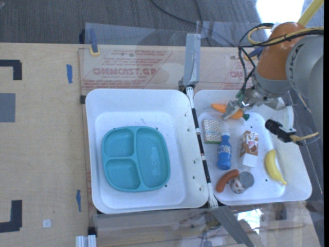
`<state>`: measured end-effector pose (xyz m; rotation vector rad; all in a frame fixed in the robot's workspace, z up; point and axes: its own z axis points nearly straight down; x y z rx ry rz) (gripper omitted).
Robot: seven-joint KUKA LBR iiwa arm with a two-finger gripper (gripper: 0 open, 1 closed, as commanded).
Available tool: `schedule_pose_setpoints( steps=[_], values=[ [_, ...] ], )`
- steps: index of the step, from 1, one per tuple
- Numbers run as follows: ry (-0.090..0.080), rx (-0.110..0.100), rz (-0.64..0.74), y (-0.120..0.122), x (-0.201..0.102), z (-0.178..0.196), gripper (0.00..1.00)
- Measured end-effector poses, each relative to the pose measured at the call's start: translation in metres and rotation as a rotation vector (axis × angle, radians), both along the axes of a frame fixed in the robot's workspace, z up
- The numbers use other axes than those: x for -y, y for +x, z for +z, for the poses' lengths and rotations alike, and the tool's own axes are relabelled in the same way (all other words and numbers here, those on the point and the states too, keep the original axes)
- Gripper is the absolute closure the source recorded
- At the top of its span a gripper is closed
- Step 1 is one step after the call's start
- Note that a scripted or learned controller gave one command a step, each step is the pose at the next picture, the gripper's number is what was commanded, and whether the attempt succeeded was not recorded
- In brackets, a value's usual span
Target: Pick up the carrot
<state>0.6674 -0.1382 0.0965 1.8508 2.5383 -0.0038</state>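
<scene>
The carrot (221,108) is a small orange piece with a green end, lying near the back of the right bin (298,184). My gripper (232,110) is right over it, its fingers pointing left and standing on either side of the carrot's middle. Orange shows both left of the fingers and at their right side. The fingers look closed around the carrot, which still rests low at the bin floor.
The right bin also holds a wafer packet (211,130), a blue bottle (224,151), a small carton (250,148), a banana (275,166), a sausage (226,180) and a tin (242,182). A teal divided plate (135,158) sits in the left bin (97,112).
</scene>
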Motion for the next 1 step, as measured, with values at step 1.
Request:
schedule_pose_setpoints(
  steps=[1],
  values=[
    [0.001, 0.007, -0.011, 0.0008, -0.0722, 0.0957, 1.00]
  ],
)
